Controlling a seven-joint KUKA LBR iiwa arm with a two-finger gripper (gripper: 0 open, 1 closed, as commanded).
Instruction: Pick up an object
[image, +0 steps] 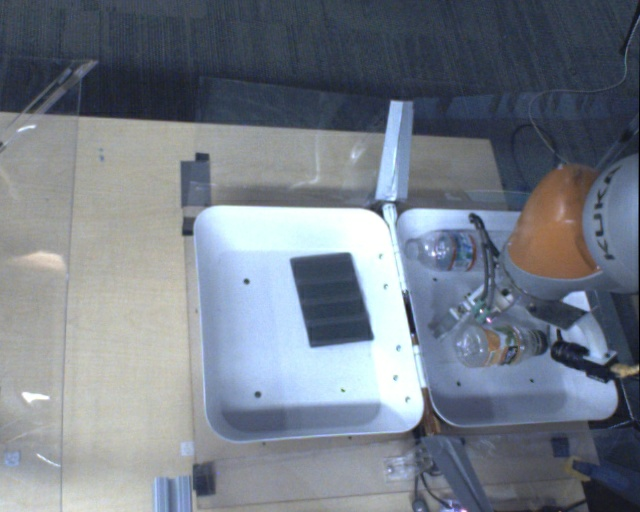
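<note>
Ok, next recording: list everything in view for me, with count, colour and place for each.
White bins: 2, white, side by side on the bench; left bin, right bin.
Dark ridged block: 1, dark grey, lying flat near the middle of the left bin.
Plastic bottles: 2, clear, lying on their sides in the right bin; one near its far left corner, one nearer the middle by the gripper.
Bench: 1, light wood, under both bins.
Arm: 1, grey with orange band, over the right bin.
Gripper: 1, low in the right bin, between the two bottles.
</note>
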